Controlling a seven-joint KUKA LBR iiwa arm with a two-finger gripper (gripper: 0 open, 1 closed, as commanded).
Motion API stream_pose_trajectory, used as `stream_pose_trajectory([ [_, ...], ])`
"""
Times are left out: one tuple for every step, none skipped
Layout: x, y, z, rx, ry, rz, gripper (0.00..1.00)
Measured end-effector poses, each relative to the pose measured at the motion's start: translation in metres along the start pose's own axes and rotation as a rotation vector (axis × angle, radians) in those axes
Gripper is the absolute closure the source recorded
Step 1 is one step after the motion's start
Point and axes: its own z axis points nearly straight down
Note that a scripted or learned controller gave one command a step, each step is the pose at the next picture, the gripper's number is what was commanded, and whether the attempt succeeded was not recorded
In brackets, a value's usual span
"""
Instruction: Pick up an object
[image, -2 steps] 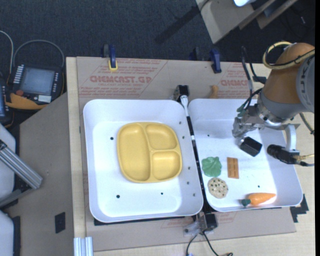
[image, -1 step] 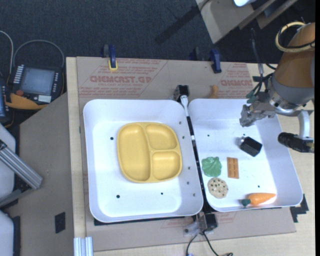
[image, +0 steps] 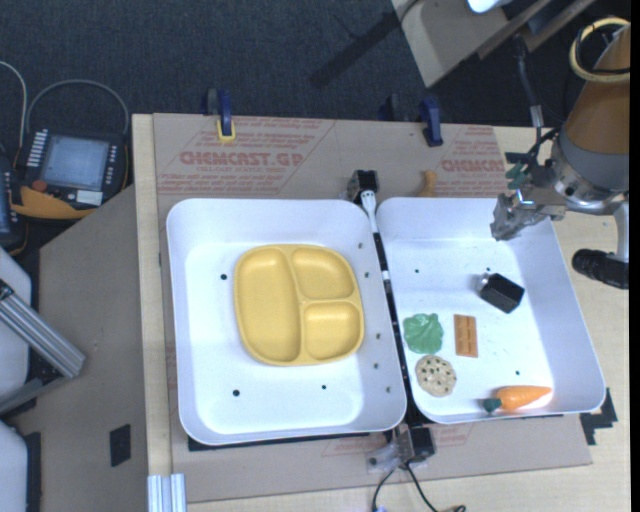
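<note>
In the right bin (image: 440, 235) lie a black block (image: 501, 292), a green lettuce piece (image: 423, 331), an orange cracker (image: 466, 336), a round cookie (image: 436, 375) and a carrot (image: 520, 397). My gripper (image: 511, 218) hangs over the bin's far right corner, above and behind the black block, apart from all of the objects. Nothing shows between its fingers.
The left bin (image: 200, 300) holds a yellow divided plate (image: 298, 303). A black ridge (image: 378, 255) separates the two bins. The arm (image: 600, 130) enters from the upper right. Clamps (image: 225, 115) sit on the board's far edge, and a pendant (image: 70, 170) lies at far left.
</note>
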Motion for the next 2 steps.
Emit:
stream_pose_trajectory([
  [0.049, 0.000, 0.003, 0.008, 0.004, -0.004, 1.00],
  [0.095, -0.019, 0.008, 0.009, 0.004, -0.004, 1.00],
])
